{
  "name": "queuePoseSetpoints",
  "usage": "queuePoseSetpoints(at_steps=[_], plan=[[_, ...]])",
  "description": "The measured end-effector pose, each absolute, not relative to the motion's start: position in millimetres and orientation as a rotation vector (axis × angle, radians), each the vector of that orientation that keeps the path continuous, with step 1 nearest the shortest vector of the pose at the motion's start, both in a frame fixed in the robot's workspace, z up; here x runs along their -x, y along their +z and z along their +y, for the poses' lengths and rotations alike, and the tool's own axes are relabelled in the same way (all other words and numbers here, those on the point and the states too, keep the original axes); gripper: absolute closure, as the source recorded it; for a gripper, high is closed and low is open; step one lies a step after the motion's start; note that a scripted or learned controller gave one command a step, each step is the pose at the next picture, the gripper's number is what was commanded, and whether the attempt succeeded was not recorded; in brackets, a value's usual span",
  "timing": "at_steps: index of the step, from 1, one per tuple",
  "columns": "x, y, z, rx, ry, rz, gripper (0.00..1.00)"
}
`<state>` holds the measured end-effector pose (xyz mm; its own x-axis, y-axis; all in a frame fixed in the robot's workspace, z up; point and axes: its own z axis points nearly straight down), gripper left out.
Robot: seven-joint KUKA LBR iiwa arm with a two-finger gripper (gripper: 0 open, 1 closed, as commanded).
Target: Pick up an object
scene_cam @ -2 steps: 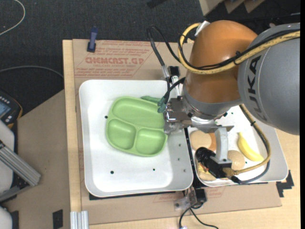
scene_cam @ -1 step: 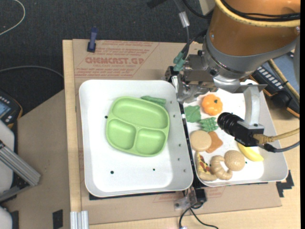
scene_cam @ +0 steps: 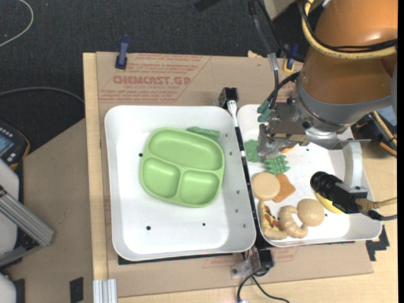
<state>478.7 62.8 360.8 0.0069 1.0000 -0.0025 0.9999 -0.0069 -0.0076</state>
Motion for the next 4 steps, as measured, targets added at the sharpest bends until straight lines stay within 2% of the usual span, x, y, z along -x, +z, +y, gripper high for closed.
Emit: queuePoseSetpoints(at_steps=[1, 2, 3, 4], plan=[[-479.4, 378, 125, 2.216, -0.006, -2.229, 1.00], [-480.1, 388, 122, 2.222, -0.006, -2.225, 1.00], [-479.3, 410, 169, 2.217, -0.008, -2.229, 1.00], [-477.4, 301, 178, 2.218, 0.018, -2.217, 1.00]])
